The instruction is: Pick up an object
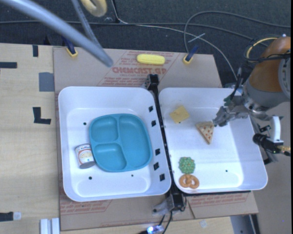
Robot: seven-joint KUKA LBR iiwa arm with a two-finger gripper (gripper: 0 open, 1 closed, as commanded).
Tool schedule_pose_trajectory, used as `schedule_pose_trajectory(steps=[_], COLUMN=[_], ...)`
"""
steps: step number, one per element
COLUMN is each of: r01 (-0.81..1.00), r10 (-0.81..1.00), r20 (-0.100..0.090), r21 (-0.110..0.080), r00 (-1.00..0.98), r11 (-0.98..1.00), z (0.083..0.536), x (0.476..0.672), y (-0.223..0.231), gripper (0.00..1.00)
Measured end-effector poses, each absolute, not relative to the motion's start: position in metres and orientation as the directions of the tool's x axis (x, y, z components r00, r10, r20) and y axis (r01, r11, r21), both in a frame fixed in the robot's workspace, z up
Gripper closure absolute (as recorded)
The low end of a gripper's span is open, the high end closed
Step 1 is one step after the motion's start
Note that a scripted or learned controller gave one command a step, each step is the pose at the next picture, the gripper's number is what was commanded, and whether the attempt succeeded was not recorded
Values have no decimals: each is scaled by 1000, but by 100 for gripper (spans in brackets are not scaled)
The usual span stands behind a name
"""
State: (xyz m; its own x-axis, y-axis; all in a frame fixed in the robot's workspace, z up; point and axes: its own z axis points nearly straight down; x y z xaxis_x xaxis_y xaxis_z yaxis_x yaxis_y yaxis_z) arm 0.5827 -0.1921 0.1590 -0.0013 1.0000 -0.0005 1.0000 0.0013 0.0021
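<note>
The two-finger gripper (220,119) is seen low over the right-hand white bin (249,179), near its right wall, below the grey arm with the orange band (268,72). Whether anything is clasped, or how the gripper is set, cannot be told at this slant. Just beside its tip, to the left and a little lower, lies a tan triangular wedge like a pizza slice (205,131), flat on the bin floor; no contact between the two can be made out.

This wedge is judged the nearest candidate for picking. A good grasp would be made by centring the gripper over the wedge's wider part and straddling it across its narrow dimension, since the piece is flat and could be pushed aside by a one-sided touch.

Farther left in the same bin a yellow cheese-like block (179,114) rests well apart, and toward the front a green leafy clump (187,165) sits just above a brown pretzel (189,181). In the left white bin (68,101) a blue divided plastic plate (121,141) lies with a small printed can (85,156) touching its left edge.
</note>
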Motion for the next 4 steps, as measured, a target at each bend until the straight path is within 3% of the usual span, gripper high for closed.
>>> schedule_pose_trajectory(steps=[2,4], r01=[1000,1000], r10=[1000,1000], r20=[-2,1], r21=[4,-2], r00=[-1,-6], r11=[1,6], z=[265,249], x=[588,575], y=[-190,-76], gripper=[100,100])
